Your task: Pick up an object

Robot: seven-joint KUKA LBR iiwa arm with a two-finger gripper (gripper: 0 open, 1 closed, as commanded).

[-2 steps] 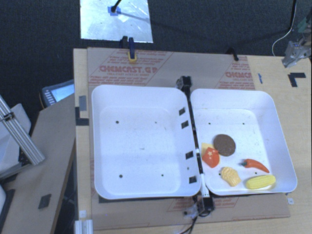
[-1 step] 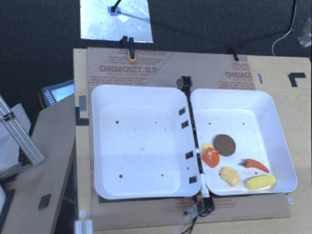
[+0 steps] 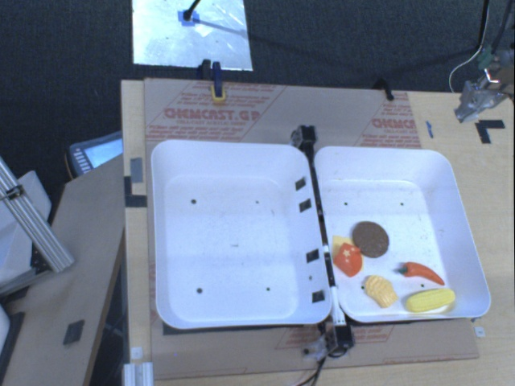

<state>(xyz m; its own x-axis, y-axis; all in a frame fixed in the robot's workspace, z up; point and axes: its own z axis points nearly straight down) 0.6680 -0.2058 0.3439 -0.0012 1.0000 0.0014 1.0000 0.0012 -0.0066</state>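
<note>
Brown disc (image 3: 371, 239) lies in the right bin (image 3: 451, 183), beside the tomato slice (image 3: 348, 259). Nothing is lifted yet; we must pick one. The tool (image 3: 480, 95) hangs far above-right of the bin; its state we cannot tell.

Dark carpet floor (image 3: 362, 22) around a wood bench (image 3: 451, 127). Shiny metal sheet (image 3: 191, 22) lies on the floor behind it. Lower side table (image 3: 80, 240) at left, aluminium rail (image 3: 32, 223) leaning over it. Printed cardboard (image 3: 241, 107) covers the bench top.
</note>
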